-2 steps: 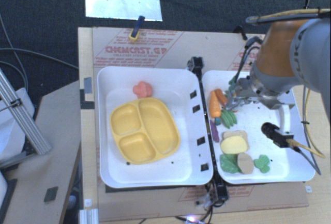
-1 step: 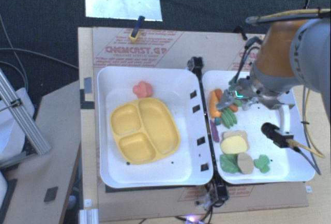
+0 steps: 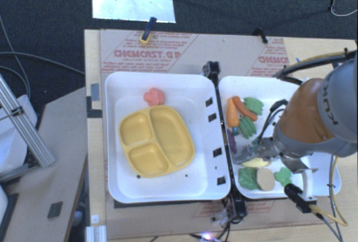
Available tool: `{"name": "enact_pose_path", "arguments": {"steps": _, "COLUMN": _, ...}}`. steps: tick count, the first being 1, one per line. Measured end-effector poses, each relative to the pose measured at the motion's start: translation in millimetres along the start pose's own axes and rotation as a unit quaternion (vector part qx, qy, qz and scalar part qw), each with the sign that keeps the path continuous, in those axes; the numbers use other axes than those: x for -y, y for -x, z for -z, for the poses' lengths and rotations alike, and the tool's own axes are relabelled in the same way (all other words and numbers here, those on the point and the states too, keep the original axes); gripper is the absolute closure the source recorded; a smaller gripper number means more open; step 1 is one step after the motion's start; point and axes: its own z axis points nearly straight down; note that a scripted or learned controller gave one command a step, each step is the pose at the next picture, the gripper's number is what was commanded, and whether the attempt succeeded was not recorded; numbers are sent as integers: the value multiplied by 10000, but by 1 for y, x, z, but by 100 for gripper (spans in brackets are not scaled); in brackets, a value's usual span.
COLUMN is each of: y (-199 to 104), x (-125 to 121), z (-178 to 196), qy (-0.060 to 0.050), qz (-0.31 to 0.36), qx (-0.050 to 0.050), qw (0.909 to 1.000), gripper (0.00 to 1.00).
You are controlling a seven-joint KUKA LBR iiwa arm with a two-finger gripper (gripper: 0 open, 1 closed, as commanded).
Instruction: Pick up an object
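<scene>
The right bin (image 3: 296, 87) holds several toy foods. Two orange carrot-like pieces (image 3: 232, 112) lie beside a green leafy piece (image 3: 253, 105) at the far left. A second green piece (image 3: 246, 127) sits below them, with a dark purple piece (image 3: 232, 140) at the bin's left wall. At the near side lie a yellow piece (image 3: 255, 162), a green piece (image 3: 246, 178), a tan round piece (image 3: 265, 180) and a small green piece (image 3: 283, 175). My gripper (image 3: 248, 152) is low in this bin, just above the yellow piece and right of the purple one. The grey and orange arm hides the bin's middle.
The left bin (image 3: 168, 81) holds a yellow three-compartment tray (image 3: 156, 140) and a pink lumpy toy (image 3: 154, 96) behind it. A black divider (image 3: 219, 123) with clips runs between the bins. Cables hang at the arm's near right (image 3: 313, 207).
</scene>
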Motion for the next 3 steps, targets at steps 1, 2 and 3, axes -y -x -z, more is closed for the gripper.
{"name": "enact_pose_path", "arguments": {"steps": 1, "y": 1, "x": -6, "z": 19, "qy": 63, "qz": 14, "qx": 18, "qw": 10000, "gripper": 100}}
{"name": "enact_pose_path", "arguments": {"steps": 2, "y": -83, "x": -5, "z": 108, "qy": 35, "qz": 86, "qx": -29, "qw": 10000, "gripper": 100}}
{"name": "enact_pose_path", "arguments": {"steps": 3, "y": -77, "x": -5, "z": 114, "qy": 11, "qz": 55, "qx": -16, "qw": 10000, "gripper": 100}}
